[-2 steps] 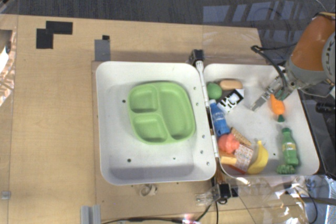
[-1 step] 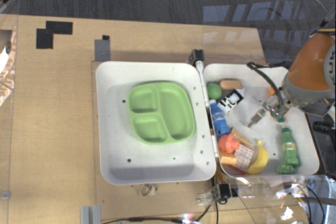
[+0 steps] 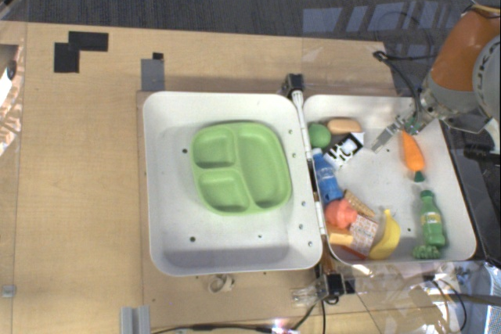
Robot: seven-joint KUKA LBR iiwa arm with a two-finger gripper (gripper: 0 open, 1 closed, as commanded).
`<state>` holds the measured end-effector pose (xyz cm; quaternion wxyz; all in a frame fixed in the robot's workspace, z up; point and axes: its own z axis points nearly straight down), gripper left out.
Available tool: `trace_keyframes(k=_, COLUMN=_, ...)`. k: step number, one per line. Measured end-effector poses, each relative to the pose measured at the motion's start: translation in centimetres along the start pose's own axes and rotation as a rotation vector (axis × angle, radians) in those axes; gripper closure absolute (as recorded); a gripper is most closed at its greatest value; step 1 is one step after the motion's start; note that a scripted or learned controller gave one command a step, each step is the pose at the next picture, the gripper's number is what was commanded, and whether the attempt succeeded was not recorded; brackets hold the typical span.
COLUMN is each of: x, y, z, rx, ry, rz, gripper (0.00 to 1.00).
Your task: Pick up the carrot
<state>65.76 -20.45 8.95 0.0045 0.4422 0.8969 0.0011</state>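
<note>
The orange carrot lies in the right bin near its far right side, with its green stem end pointing toward the front. My gripper hovers just over the carrot's far end, reaching in from the upper right. It is open: one grey finger slants out to the left over bare bin floor, and the other sits by the carrot's top end. Nothing is held between the fingers.
The right bin also holds a green ball, a tan bun, a black-and-white block, a blue bottle, a banana, a green bottle and other toys. A green divided plate sits in the left bin.
</note>
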Motion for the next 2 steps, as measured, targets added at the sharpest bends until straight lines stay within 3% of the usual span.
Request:
trace_keyframes(k=1, x=-0.2, y=0.4, z=-1.5, rx=-0.008, ry=-0.014, rz=-0.009, gripper=1.0)
trace_keyframes(k=2, x=7.4, y=-1.1, z=-10.4, rx=-0.007, ry=-0.008, rz=-0.071, gripper=1.0)
